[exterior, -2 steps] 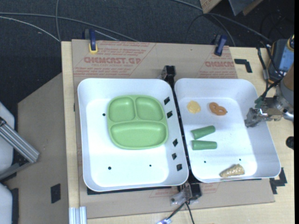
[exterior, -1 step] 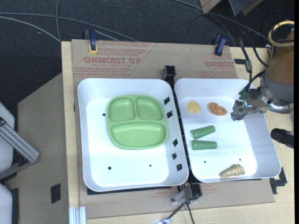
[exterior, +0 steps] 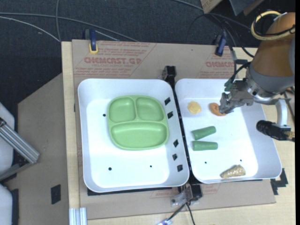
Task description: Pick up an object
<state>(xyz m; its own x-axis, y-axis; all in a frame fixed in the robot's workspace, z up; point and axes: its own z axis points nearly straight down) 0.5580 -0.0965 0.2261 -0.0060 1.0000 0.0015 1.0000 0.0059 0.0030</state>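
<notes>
Orange piece [exterior: 215, 108] sits at nine o'clock, touching your gripper [exterior: 225, 108]; can't tell how open the fingers are.

Divided plate [exterior: 138, 122] in left bin [exterior: 89, 139].

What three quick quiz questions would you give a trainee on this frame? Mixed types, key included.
1. True or false: the green divided plate lies in the same bin as the two green pieces.
2. Which thing is the gripper right over? A) yellow piece B) orange piece C) tan piece
3. How many loose things lie in the right bin?

Key
1. False: the plate is in the left bin; the upper green piece and lower green piece are in the right one.
2. B
3. Five
</notes>
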